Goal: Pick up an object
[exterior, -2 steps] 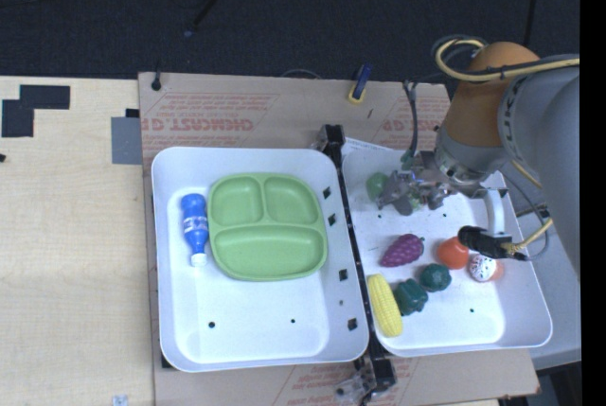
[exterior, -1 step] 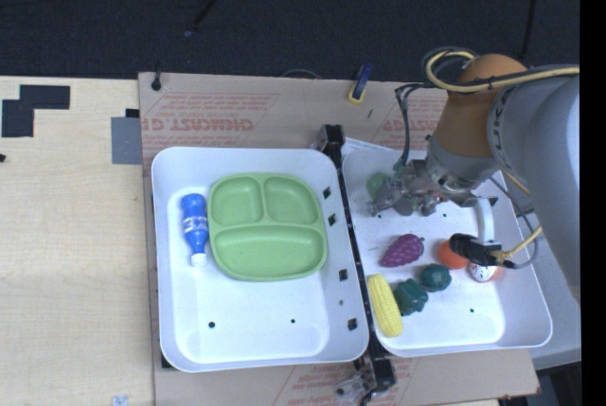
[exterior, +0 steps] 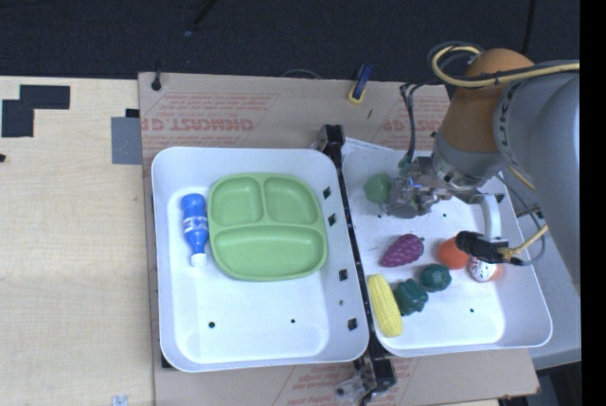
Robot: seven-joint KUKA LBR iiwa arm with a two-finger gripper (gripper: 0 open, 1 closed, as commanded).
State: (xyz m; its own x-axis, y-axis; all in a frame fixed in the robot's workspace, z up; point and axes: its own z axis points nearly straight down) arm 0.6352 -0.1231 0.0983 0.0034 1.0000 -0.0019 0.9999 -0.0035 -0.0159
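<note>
- While the grey arm (exterior: 542,149) is reaching in from 3 o'clock, its gripper (exterior: 409,197) is hanging over the 11 o'clock part of the right bin (exterior: 464,324). Its tip is showing as a dark, blurred tangle, so I cannot tell whether it is wide, narrow or holding anything.
- A pale green piece (exterior: 379,187), too blurred to name, is lying just beside the gripper at its 9 o'clock. Whether the two are touching is not coming through.
- A purple grape bunch (exterior: 402,250) is lying near the bin's middle, at the gripper's 6 o'clock and apart from it.
- A yellow corn cob (exterior: 383,305) is lying along the bin's 8 o'clock wall.
- A dark green vegetable (exterior: 411,297) is sitting just beside the cob at its 3 o'clock, and a second dark green lump (exterior: 436,277) is sitting at that one's 1 o'clock. Their kinds are proving hard to make out.
- An orange piece (exterior: 451,254) is lying at 3 o'clock of the grapes, partly covered by robot hardware, as is the white ball (exterior: 483,273) with red marks next to it.
- The left bin (exterior: 246,319) is holding a green divided plate (exterior: 267,226), with a blue bottle (exterior: 193,224) lying just beside it at 9 o'clock.
</note>
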